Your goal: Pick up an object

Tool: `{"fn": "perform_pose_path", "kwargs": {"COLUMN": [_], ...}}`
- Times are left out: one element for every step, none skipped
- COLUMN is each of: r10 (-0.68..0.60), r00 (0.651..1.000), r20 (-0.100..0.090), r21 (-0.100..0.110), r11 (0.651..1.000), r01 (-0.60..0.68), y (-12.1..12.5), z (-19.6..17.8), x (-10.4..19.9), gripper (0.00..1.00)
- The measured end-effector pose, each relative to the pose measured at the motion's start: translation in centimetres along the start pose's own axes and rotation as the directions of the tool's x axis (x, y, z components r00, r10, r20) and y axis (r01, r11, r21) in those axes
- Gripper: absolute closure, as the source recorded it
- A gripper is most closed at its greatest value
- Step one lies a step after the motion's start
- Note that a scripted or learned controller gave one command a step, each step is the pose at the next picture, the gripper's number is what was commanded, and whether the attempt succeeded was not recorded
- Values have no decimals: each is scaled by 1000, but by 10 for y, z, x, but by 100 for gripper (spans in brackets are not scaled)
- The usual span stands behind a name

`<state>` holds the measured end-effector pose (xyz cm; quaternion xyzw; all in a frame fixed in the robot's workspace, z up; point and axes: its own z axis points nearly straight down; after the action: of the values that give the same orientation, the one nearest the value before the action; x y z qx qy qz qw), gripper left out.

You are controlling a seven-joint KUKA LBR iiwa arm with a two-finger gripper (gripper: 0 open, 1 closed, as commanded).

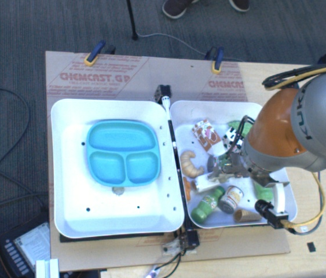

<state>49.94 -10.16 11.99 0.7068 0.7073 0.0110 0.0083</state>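
Closest to the lens, that grey arm with the orange band hangs over the right bin, jaws down in the clutter; can't tell whether they're open or gripping anything. Just left of the jaws sits a croissant, right below them a green bottle and a small can. Up and left of them lies a red-and-white packet. Far left of the jaws, a blue divided tray sits in the left bin.

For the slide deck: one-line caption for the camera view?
KUKA arm's gripper lowered into cluttered right bin; blue divided tray in left bin.
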Motion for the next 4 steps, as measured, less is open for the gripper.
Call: {"fn": "perform_pose_path", "kwargs": {"r10": [0, 1, 1, 1], "r00": [1000, 1000, 1000, 1000], "r20": [0, 2, 3, 3], "r21": [2, 1, 1, 1], "r11": [1000, 1000, 1000, 1000], "r01": [0, -1, -1, -1], "y": [0, -2, -2, -2], "z": [1, 12, 13, 14], "x": [0, 4, 4, 4], "gripper": [0, 0, 0, 0]}}
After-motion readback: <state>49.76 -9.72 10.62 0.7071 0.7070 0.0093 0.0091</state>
